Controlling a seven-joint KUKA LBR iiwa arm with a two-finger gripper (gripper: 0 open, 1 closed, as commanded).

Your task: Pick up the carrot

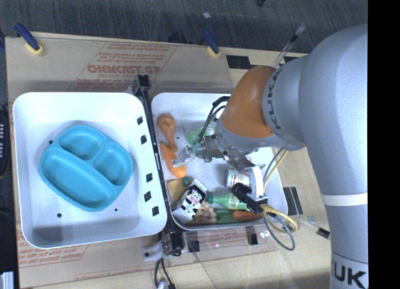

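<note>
So from where I'm sitting, the arm [312, 119] is reaching in over the right bin [187, 103] and the pincer [186, 154] is down low near that bin's left wall, right by the carrot [170, 157]. The carrot lies along that wall, just below a tan, pear-looking thing [166, 125] and above a cow-print toy [190, 201] and a green bottle [226, 201] piled at the near end. Honestly I can't tell whether the pincer is apart or together; the tips are a blur of metal against the orange. It looks to be touching or just beside the carrot, but I see nothing lifted, so I'd call the approach done and the grab and lift left to do. The left bin [37, 219] just has a blue divided plate [85, 167] sitting in it.
</note>
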